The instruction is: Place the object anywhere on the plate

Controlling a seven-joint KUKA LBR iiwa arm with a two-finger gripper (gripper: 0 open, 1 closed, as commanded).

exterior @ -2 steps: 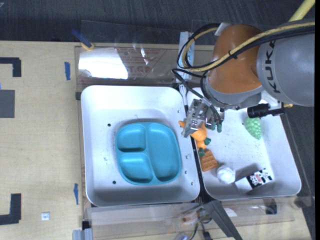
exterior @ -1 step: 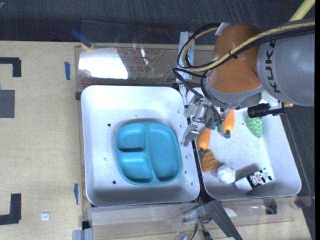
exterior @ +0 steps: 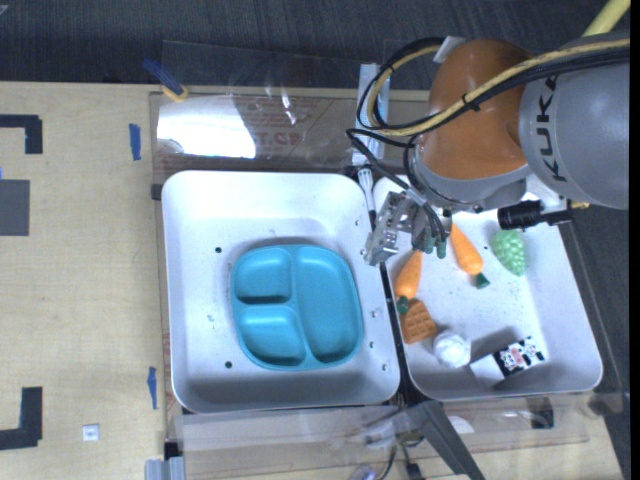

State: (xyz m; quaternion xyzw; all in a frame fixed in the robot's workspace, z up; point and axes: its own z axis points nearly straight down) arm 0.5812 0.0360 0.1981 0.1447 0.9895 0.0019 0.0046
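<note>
- Gripper (exterior: 402,230) sits low over the inner edge of the right bin (exterior: 572,298), close to the wall it shares with the left bin (exterior: 190,268). From my seat I see metal and cabling bunched there, but I cannot tell how it is set, and I see nothing carried in it.
- Just under and beside it lies an orange carrot (exterior: 408,273), on the right bin's floor. I take this as the likeliest object for the task, since it is the nearest thing to the tool.
- A second carrot (exterior: 466,251) lies a little to the right, a green bumpy piece (exterior: 510,251) beyond it, a waffle-like brown piece (exterior: 417,320) below the first carrot, then a small white ball (exterior: 451,348) and a black-and-white toy (exterior: 519,356) near the front wall.
- Blue plate (exterior: 297,305), with three compartments, rests in the middle of the left bin and carries nothing.
- My judgement: I am at the pick stage, with the arm (exterior: 570,138) over the clutter and the carry not begun.
- Next move, as I read it: close on the near carrot cleanly, without dragging the brown piece that touches or nearly touches its lower end.
- After that I would need a lift high enough to clear the shared wall, then a move left to the plate.
- Risk I would watch: the carrot is tapered and smooth-looking, so it may slip out on closing.
</note>
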